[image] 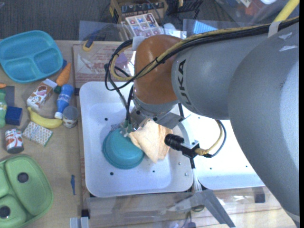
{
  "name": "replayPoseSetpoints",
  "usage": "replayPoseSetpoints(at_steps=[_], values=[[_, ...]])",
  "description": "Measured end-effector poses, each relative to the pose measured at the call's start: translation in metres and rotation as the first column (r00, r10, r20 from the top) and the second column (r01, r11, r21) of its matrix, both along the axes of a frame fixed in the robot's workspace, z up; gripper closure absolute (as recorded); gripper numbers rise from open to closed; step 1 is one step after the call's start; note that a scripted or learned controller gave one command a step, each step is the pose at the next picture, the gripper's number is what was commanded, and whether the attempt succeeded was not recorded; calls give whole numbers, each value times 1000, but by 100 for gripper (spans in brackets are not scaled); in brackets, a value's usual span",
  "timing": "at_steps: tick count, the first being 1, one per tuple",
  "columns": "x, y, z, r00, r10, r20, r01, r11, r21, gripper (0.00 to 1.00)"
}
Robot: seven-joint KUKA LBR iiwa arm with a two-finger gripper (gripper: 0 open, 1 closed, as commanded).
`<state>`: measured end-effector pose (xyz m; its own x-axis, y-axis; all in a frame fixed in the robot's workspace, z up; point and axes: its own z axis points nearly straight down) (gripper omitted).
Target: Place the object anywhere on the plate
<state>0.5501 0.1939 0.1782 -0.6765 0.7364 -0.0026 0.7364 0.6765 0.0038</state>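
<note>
Gripper [129, 125] over teal plate's [121, 150] upper rim.

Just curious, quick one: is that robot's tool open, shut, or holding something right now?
Tool: cannot be told; the arm hides it, low over the teal plate and yellow cloth.

The arm [228, 70] hides its jaws and much of the right bin [228, 170].
</note>
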Motion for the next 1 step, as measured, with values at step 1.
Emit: replayPoseSetpoints(at_steps=[1], values=[[40, -37, 33, 995, 96, 1, -96, 995, -1, 100]])
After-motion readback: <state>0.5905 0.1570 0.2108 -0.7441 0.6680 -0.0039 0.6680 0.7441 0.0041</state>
